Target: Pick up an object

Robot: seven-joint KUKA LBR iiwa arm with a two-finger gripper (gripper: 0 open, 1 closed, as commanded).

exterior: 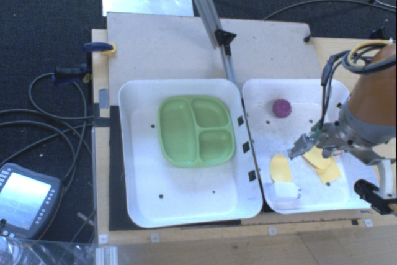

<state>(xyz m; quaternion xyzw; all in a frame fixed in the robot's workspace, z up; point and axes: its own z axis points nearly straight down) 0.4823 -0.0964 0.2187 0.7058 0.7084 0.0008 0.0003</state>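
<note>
Over the right-hand white bin (pixel 257 96), the grey arm's gripper (pixel 302 147) hangs low beside flat yellow pieces (pixel 324 164); whether its jaws are open or closed cannot be told, and nothing is seen held between them. Nearby lie a purple ball (pixel 282 108), a yellow oval piece (pixel 280 167) and a small white block (pixel 285 190). A green divided plate (pixel 196 131) sits in the left bin (pixel 142 189).

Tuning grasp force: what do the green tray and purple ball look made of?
Green tray: likely moulded plastic, matte; uniform colour, soft rounded compartment edges. Purple ball: possibly foam or rubber, dull surface with no shine; too small to be sure.
</note>
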